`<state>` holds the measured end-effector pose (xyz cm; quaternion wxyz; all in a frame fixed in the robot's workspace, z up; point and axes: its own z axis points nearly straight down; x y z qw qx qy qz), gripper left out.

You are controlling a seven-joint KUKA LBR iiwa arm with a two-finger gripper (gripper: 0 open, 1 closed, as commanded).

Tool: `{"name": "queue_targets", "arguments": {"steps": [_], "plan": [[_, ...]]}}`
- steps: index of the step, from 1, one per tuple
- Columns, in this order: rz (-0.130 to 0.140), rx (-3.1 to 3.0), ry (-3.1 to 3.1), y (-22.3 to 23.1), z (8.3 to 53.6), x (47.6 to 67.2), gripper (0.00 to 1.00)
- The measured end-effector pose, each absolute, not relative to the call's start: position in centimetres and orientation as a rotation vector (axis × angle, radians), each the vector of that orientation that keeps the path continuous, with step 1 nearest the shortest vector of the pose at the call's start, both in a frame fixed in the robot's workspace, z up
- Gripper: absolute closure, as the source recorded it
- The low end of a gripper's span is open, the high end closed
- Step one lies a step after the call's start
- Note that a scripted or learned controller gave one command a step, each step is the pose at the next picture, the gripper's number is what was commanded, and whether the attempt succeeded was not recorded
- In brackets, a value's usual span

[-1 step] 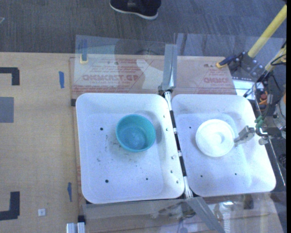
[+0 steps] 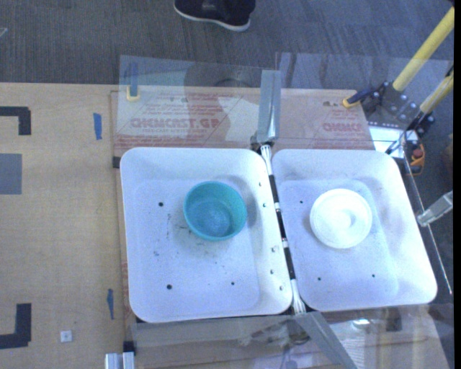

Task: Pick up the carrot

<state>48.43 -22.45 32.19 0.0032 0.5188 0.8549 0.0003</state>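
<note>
Two shallow white bins sat side by side on the wooden bench (image 2: 57,238), their inner rims touching along a row of small clips. In the bin on the view's left (image 2: 144,288), a teal bowl (image 2: 215,210) stood upright and open-mouthed in the far half, a little toward the shared rim, with dark specks and smudges scattered over the floor around it. In the bin on the view's right (image 2: 403,281), a round white dish (image 2: 341,218) lay flat near the middle, its raised centre hard to read against the white floor, so that it could not be told whether it was a lid or an upturned plate. Where the carrot lay could not be made out from this slanted view, and its place relative to the jaws could not be given; whether the jaws were released or clenched could not be told either. Behind the bins a clear panel (image 2: 194,108) with faint red lettering stood over the bench, parted by a grey metal strip (image 2: 268,108). Two yellow poles (image 2: 425,47) slanted in at the far right corner, cut off by the frame, and a dark shoe (image 2: 215,11) was cropped at the top edge on the grey carpet (image 2: 72,36). Black tape marks (image 2: 21,121) and blue tape marks (image 2: 97,126) dotted the bench well apart from the bins.
</note>
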Motion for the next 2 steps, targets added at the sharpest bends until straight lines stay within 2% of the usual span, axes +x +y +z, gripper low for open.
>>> {"name": "queue_targets", "arguments": {"steps": [1, 2], "plan": [[0.002, 1.628, 2.671, -22.7, 33.3, 48.5, 1.00], [0.003, 1.628, 2.663, -22.9, 34.4, 48.6, 1.00]]}}
